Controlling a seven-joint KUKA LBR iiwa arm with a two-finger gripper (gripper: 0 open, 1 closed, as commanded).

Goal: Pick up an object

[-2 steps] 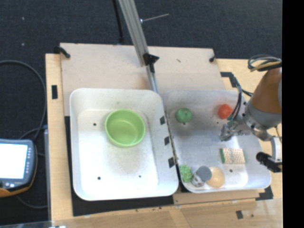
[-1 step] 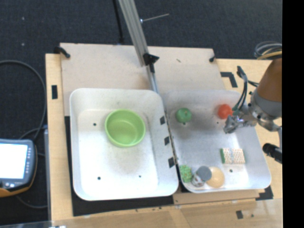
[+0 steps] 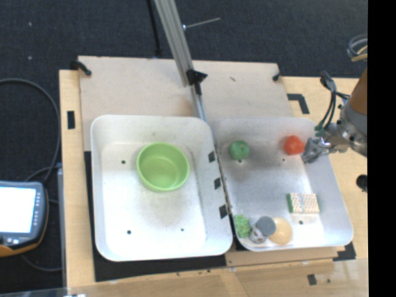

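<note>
My gripper (image 3: 311,150) hangs over the right bin (image 3: 328,184) near its far right side, reaching in from the right edge of the camera view. A small red-orange ball (image 3: 293,145) lies just to its left, close beside it. A green round object (image 3: 239,150) rests at the bin's far left. A patterned beige and green block (image 3: 303,203) sits toward the near right. In the near left corner lie a small green piece (image 3: 242,227), a grey round object (image 3: 265,226) and a yellow-orange ball (image 3: 281,231).
The left bin (image 3: 111,228) holds a light green bowl (image 3: 163,166). A slanted metal rail (image 3: 176,36) runs from the top down to the gap between the bins. A tablet-like device (image 3: 18,212) sits off the bench at the left.
</note>
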